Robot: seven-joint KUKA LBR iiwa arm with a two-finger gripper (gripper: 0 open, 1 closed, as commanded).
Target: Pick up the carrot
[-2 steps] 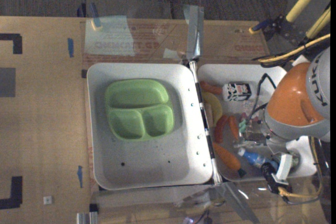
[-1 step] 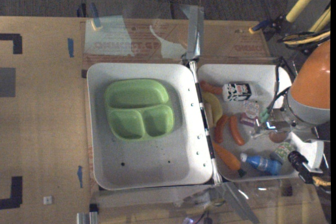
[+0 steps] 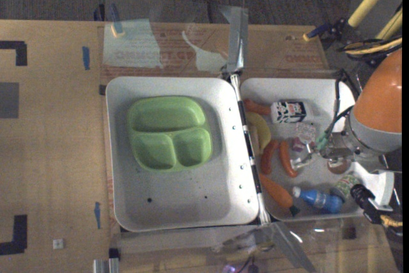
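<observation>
Two white bins on bench: carrot (image 3: 277, 191) lies near-left in right bin (image 3: 339, 217); gripper (image 3: 305, 151) hovers over bin centre, fingers apart, nothing held; green tray (image 3: 170, 132) in left bin (image 3: 128, 201).

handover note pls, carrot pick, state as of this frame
End effector: low inside the right bin, over its middle among the toys. Nothing seen between it and any item; no grasp to report.
Carrot: orange, lying at a slant near the right bin's lower left, beside the blue bottle. Apart from the end effector, not lifted.
Nearby: two sausages, a banana, a milk carton.
Left bin holds the green divided plate.
Done: arm is in the right bin.
Left: move onto the carrot, grip, lift.
</observation>
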